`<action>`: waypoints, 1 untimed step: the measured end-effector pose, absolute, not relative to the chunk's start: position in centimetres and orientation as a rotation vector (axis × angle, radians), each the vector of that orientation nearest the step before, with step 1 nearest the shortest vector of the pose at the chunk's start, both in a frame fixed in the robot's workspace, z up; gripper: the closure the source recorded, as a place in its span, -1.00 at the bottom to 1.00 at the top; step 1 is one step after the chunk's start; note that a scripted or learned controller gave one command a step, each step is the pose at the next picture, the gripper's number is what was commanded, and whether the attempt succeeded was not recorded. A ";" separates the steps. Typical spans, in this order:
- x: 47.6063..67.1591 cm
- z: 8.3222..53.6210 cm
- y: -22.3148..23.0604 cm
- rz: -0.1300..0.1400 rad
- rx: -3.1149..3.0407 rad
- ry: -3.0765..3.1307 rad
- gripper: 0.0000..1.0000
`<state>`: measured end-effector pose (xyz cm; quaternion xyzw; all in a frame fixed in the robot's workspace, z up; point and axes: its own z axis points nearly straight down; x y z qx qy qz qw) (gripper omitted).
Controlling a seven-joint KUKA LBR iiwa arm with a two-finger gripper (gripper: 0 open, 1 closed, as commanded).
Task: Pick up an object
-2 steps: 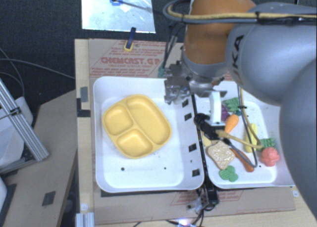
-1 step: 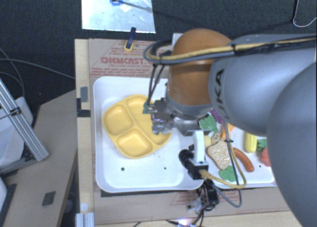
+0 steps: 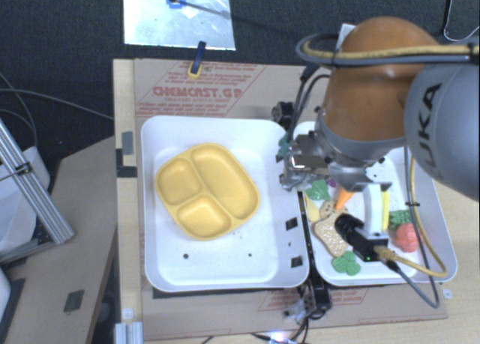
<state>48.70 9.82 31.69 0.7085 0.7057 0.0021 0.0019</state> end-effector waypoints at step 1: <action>48.8 32.5 10.2 0.006 2.213 2.227 1.00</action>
